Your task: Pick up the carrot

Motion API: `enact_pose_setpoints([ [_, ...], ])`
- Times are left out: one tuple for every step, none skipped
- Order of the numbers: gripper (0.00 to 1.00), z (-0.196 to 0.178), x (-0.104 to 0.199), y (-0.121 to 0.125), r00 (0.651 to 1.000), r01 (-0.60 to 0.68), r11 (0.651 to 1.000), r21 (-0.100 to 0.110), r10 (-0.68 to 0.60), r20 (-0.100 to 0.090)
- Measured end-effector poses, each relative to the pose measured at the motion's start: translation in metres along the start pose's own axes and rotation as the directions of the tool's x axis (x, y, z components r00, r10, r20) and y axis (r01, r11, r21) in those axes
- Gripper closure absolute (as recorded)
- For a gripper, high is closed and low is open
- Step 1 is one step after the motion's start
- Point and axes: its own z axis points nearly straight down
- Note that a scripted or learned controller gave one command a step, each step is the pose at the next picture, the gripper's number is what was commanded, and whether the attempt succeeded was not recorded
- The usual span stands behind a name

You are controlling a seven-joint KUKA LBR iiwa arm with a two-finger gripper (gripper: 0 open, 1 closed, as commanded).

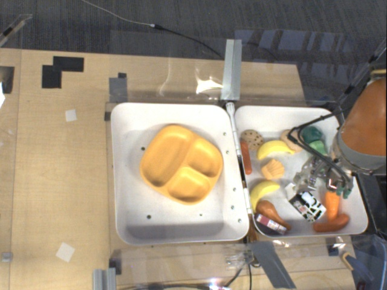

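I hover the gripper [314, 183] low over the right bin [361, 223], just beside the carrot [332, 204] lying near its right wall among crowded toy food, though I cannot tell its state.

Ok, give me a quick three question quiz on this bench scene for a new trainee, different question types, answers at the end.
1. True or false: the yellow divided plate lies in the left bin.
2. Multiple choice: the carrot lies in which part of the right bin? A) far left corner B) near right part C) middle of the far wall
3. Fill in: the gripper hangs over the ___ bin.

Key: 1 true. 2 B. 3 right.
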Motion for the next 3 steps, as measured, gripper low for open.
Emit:
enact_pose_setpoints([
  [1.0,0.02,-0.045,-0.064,0.999,-0.054,0.999,0.004,0.054,-0.001],
  [1.0,-0.007,-0.013,-0.017,0.974,-0.226,0.974,0.001,0.226,-0.001],
  [1.0,0.055,-0.01,-0.033,0.999,0.044,0.999,0.002,-0.044,-0.005],
])
